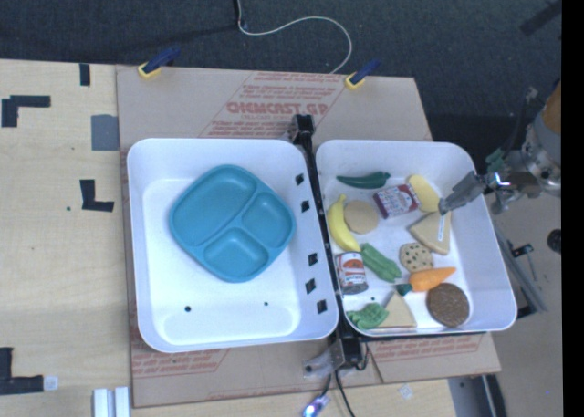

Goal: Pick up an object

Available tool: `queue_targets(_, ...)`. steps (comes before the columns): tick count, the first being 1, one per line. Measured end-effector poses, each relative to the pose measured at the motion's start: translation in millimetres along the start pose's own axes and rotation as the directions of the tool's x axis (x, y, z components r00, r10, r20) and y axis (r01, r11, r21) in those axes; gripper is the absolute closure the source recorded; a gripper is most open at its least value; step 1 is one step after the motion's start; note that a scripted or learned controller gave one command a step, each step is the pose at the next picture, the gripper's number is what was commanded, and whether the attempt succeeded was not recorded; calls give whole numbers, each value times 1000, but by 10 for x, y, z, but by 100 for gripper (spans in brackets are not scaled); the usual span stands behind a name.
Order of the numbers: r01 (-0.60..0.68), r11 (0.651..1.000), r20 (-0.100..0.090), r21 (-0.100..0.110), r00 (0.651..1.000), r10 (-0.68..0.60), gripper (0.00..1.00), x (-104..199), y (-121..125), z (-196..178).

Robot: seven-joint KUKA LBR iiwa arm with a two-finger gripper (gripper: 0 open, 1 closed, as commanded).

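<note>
End effector (461,192): poised at the right bin's (482,251) far-right edge, over the toy food; whether spread or pressed together cannot be told.
Targets: cheese wedge (432,234) and yellow piece (423,192) lie nearest.
Left bin: blue plate (233,221) is held.
Writing: red cardboard (274,103) lettering, unreadable.

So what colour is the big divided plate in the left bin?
The divided plastic plate is light blue, seen plainly in the camera view.

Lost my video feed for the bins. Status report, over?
Gripper low over right bin's right side, nothing visibly held. Nearest: cheese wedge, yellow piece. Toy food crowded together. Left bin holds blue plate.
</note>
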State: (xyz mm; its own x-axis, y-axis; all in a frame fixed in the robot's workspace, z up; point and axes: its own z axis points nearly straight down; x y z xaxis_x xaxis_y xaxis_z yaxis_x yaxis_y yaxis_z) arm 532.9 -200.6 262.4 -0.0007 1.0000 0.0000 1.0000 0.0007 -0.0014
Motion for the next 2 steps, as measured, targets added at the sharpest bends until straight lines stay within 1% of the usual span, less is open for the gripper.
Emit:
queue_targets(1,1,1000,0,0,1000,-1,100,5,2,-99)
queue_targets(2,7,1000,-4,6,1000,-7,100,811,-53,444)
